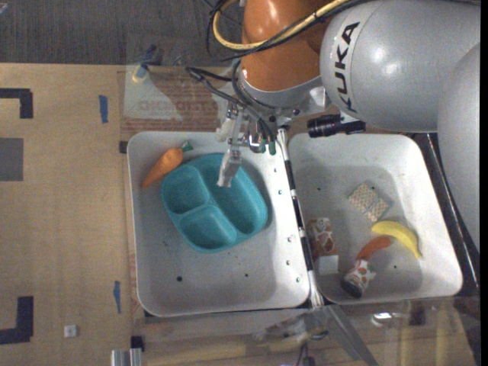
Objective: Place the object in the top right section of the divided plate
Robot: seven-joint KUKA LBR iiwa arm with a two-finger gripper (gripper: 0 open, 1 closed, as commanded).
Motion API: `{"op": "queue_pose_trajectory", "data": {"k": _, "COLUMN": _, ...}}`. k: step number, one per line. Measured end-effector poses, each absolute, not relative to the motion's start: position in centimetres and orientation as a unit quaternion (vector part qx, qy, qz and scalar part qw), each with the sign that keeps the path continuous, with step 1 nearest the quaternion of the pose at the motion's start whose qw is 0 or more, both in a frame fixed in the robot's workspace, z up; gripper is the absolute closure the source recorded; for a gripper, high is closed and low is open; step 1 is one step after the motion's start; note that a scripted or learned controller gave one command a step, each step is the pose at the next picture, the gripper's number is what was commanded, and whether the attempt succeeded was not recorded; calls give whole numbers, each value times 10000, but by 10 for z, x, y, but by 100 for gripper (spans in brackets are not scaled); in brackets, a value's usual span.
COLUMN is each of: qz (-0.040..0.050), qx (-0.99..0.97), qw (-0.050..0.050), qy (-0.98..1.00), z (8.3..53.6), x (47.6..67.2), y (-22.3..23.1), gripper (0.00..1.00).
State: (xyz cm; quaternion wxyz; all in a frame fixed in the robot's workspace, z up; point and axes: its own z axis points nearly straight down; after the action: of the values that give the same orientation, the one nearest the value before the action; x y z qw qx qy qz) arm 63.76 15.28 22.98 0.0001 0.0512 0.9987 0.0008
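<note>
Gripper (228, 175), grip state unclear, hovers over divided plate (215, 203); carrot (163, 165) lies left.

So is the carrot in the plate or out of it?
Out. The carrot lies on the left bin's floor, against the upper-left rim of the teal divided plate, with no part in any section.

- A carrot (162, 166) lies in the left bin (221, 292), near its top left corner.
- In the right bin (438, 269): a banana (399, 235), touching it an orange-red pepper (373, 247), a checkered cracker (367, 200), and a small patterned bottle (357, 276).
- Blue tape marks (104, 108) on the desk (65, 219).
</note>
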Motion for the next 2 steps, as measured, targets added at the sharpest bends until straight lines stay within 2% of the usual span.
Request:
{"op": "queue_pose_trajectory", "data": {"k": 1, "qz": 17, "qx": 497, "qw": 27, "qy": 9988, "z": 254, "x": 639, "y": 165, "gripper": 0}}
{"op": "queue_pose_trajectory", "data": {"k": 2, "qz": 8, "qx": 245, "qw": 3, "qy": 9997, "z": 178, "x": 586, "y": 215, "gripper": 0}}
